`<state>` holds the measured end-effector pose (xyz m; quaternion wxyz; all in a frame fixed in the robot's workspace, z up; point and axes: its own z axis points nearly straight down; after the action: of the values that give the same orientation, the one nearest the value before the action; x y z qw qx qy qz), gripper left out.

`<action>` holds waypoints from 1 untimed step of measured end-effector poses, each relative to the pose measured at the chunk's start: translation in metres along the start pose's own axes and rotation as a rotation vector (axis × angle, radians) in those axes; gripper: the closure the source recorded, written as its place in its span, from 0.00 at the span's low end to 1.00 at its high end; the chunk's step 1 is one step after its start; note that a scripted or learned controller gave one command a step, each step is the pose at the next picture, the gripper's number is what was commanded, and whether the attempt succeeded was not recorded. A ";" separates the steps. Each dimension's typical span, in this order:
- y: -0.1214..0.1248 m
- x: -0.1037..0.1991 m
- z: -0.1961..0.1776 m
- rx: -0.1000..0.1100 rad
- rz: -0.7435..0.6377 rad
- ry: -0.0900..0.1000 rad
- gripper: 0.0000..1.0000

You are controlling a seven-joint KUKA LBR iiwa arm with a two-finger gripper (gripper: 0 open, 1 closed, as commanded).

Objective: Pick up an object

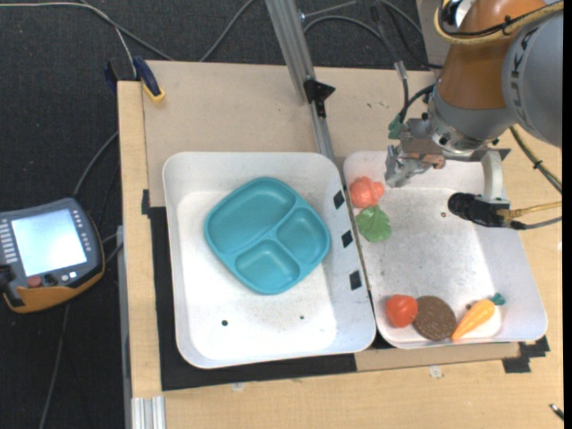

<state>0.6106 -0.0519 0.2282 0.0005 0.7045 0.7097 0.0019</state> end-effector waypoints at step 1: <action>0.018 0.055 0.011 0.002 0.001 -0.001 1.00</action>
<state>0.6283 0.0032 0.2177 0.0001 0.7048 0.7094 0.0010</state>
